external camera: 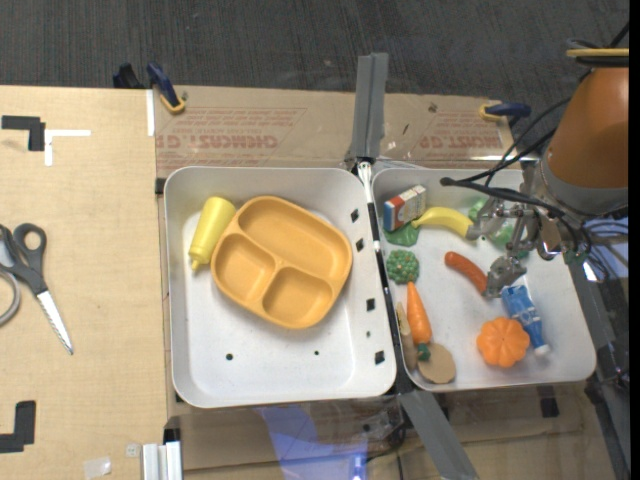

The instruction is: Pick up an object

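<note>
My gripper [498, 274] hangs low over the right bin [570, 368], reaching in from the right below the orange wrist band. It sits at the right end of a red sausage [464, 267], touching or just above it; I cannot tell which. A blue tube [524, 311] lies just below the gripper, with an orange pumpkin [502, 341] in front of it. A banana [446, 219] lies at the back of the bin and a carrot [417, 314] lies to the left.
The right bin also holds a green broccoli [402, 265], a small box [403, 206] and a brown round piece [436, 367]. In the left bin [260, 378] rest a yellow divided plate [282, 260] and a yellow bottle [208, 230]. Scissors [30, 280] lie on the bench at far left.
</note>
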You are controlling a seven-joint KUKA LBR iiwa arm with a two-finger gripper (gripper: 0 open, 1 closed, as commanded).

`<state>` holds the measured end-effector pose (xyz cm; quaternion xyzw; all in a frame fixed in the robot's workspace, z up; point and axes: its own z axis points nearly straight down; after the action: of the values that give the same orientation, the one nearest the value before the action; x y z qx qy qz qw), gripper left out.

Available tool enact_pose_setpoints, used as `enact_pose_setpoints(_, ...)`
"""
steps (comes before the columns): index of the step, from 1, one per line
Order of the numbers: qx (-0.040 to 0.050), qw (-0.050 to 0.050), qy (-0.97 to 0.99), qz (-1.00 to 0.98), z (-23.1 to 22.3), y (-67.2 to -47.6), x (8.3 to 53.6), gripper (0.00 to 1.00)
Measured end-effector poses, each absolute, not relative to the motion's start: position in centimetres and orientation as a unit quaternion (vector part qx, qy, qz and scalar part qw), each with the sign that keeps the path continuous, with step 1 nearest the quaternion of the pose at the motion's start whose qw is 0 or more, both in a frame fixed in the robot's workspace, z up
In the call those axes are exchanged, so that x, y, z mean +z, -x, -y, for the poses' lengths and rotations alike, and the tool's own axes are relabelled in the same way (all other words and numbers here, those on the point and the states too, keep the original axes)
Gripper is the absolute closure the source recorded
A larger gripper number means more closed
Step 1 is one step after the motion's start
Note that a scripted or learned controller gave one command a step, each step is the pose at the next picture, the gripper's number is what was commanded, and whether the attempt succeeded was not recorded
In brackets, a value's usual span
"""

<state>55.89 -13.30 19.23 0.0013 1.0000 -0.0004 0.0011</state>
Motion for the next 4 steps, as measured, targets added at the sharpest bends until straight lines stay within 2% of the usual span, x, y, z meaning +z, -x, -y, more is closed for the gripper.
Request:
enact_pose_setpoints(1, -0.0004, 0.002, 0.031, -1.000, 13.9, -57.9, 9.3, 0.00)
enact_pose_setpoints(2, -0.0011, 0.004, 0.111, -0.994, 14.0, -59.4, 9.4, 0.00)
enact_pose_setpoints(4, -0.0011, 0.004, 0.142, -0.990, 12.1, -60.2, 9.5, 0.00)
